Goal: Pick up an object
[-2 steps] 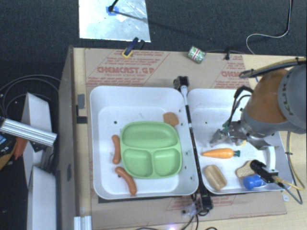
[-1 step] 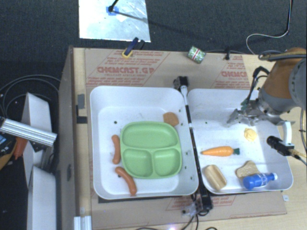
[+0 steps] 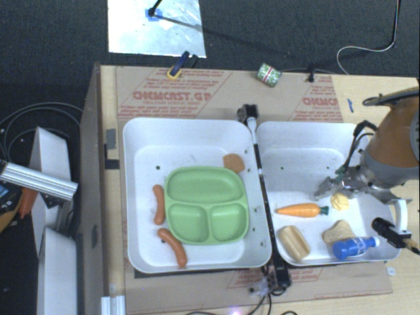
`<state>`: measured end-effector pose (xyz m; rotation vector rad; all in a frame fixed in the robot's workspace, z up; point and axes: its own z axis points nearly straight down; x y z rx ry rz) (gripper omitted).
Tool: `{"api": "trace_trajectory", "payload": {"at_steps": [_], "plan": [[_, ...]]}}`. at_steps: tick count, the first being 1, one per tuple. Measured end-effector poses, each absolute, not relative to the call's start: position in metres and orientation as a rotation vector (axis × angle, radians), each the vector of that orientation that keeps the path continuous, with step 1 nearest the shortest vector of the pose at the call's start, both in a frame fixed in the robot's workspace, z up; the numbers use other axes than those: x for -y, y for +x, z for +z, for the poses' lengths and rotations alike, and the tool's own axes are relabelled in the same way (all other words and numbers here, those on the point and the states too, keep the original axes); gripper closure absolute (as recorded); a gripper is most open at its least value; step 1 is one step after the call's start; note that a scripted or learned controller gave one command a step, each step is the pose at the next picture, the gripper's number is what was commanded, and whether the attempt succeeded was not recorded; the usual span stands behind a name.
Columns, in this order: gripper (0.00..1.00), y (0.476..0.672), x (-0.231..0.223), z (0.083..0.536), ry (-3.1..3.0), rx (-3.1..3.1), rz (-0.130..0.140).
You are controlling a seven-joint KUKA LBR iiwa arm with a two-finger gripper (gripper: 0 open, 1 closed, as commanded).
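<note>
The gripper (image 3: pixel 336 190) hung low in the right bin (image 3: pixel 295 149), by a yellow toy (image 3: pixel 340 202); jaws' state unclear.

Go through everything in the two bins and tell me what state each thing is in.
green tray: flat in left bin, compartments bare
two sausages: lying beside tray
cookie: at tray's upper right corner
carrot: lying in right bin
bun: lying
bread slice: lying
blue bottle: on its side
yellow piece: beside gripper
</note>
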<state>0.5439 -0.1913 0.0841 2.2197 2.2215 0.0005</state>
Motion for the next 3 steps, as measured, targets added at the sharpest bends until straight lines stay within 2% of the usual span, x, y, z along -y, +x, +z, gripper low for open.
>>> {"api": "trace_trajectory", "payload": {"at_steps": [1, 2, 3], "plan": [[1.0, 0.545, 0.192, 0.095, 2.216, -2.22, 0.003], [0.0, 0.545, 0.192, 0.095, 2.217, -2.22, 0.003], [1.0, 0.546, 0.192, 0.106, 2.214, -2.22, 0.006]]}}
